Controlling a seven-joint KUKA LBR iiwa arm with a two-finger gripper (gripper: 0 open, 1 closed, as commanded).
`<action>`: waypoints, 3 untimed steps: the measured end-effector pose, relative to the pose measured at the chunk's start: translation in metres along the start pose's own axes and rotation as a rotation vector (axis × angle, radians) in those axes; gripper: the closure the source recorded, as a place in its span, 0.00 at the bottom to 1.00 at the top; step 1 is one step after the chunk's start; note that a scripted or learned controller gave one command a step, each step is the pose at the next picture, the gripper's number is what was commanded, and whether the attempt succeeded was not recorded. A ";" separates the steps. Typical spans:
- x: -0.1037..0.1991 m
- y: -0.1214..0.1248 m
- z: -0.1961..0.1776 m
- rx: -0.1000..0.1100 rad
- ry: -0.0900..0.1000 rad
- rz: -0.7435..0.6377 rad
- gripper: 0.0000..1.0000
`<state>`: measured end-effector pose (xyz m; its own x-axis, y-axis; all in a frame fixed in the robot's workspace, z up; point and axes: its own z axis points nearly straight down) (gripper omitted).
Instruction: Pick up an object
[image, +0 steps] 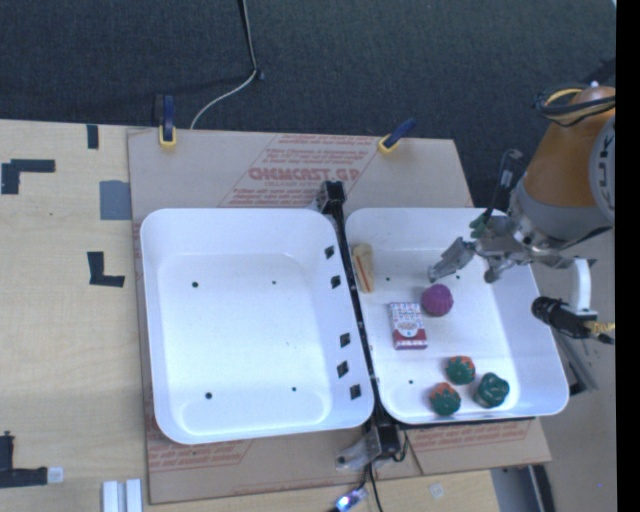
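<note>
1. Gripper (447, 268) over the right bin (530, 345), in its far half, fingers spread apart with nothing between them.
2. Fingers pointing left and slightly near, tips hanging just above and to the right of a purple ball (437, 299); contact with the ball not discernible.
3. Arm (565, 170) reaching in from the right edge, orange band above the wrist, grey wrist angled down toward the bin's middle.
4. Purple ball resting in the right bin's centre, just right of a small red and white box (408, 325) lying flat.
5. Tan, stick-like object (362, 267) against the bin's left wall, far side, next to the divider.
6. Three small round items in the near right corner: two green ones (460, 370) (492, 389) and one orange and green (444, 399), close together.
7. Left bin (160, 300) alongside, touching the right bin at the black central divider.
8. Both bins seated on a cardboard sheet (290, 170) clamped at its far edge to the bench.
</note>
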<state>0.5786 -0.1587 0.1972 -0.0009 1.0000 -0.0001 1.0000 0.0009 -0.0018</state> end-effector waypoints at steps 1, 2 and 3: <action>0.024 -0.009 0.113 -0.004 0.000 0.000 0.00; 0.022 -0.009 0.102 -0.003 -0.001 0.000 1.00; 0.080 -0.018 -0.058 -0.017 0.001 -0.007 1.00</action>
<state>0.5605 -0.0792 0.2556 -0.0082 1.0000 0.0006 0.9998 0.0082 0.0157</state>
